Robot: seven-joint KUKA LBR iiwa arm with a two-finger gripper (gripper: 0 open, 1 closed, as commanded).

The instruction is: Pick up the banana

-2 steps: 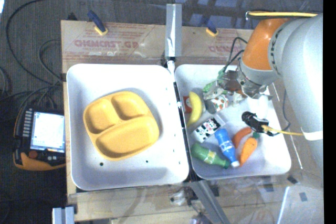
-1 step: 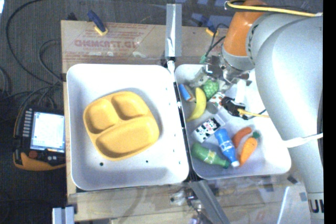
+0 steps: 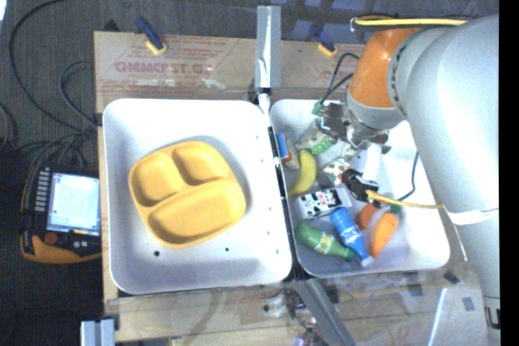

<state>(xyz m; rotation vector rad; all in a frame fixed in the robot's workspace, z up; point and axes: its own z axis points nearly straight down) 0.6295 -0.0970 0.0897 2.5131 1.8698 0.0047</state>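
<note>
Left bin (image 3: 122, 255) carries a yellow divided tray (image 3: 189, 192). Banana (image 3: 306, 172) lies in the right bin (image 3: 430, 255), near its left wall, not lifted. Gripper (image 3: 345, 134) hangs just beside it; grip state: cannot tell. Pick remains undone.

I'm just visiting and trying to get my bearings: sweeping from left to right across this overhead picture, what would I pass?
Handheld screen device on the floor → yellow divided tray in the left bin → banana → blue bottle → carrot → grey robot arm.
</note>
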